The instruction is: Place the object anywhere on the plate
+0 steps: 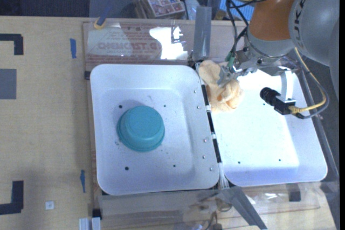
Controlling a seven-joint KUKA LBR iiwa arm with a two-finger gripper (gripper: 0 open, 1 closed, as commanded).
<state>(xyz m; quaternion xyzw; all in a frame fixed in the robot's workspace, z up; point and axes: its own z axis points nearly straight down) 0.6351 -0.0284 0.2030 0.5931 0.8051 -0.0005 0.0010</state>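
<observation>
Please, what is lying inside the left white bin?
Inside the left bin sits one teal plate, upside-down like a dome, near the middle. Small dark specks dot the floor around it. Anything under the plate is covered and cannot be seen.

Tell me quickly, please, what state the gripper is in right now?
Gripper: down at the tan object in the right bin; whether it is open, closed or holding anything cannot be told.

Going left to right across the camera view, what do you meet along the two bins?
Left bin → teal plate → yellowish object at the right bin's far-left corner → gripper → right bin floor.
</observation>
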